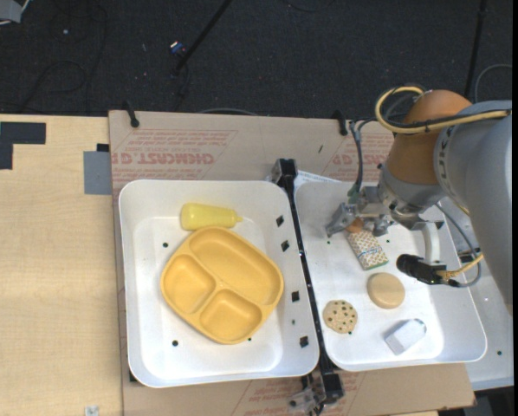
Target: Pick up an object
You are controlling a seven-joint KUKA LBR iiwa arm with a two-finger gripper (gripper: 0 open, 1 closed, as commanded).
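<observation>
Left of the black divider (294, 258) that runs between the two bins, the left white bin (142, 319) is seen to hold a yellow three-compartment tray (222, 282), which is laid flat near the middle of that bin. A yellow bottle (209, 217) is laid on its side just beyond the tray, toward the far wall, with its tip turned toward the divider. Right of the divider, the right white bin (467, 341) is seen to hold four small things. Closest to the divider, a round speckled cookie (339, 316) is placed near the front wall. Farther from the divider and toward the far side, a small patterned packet (366, 250) is laid at a slant, and the gripper (359, 222) is set directly over its far end, with the grey arm (467, 159) and its orange band (424, 137) reaching in from the side away from the divider. Whether the fingers are spread or closed cannot be told, and the packet cannot be confirmed as gripped. A round tan disc (385, 290) is placed just past the packet's near end, and a small white block (404, 334) is placed near the front wall, farthest from the divider.
</observation>
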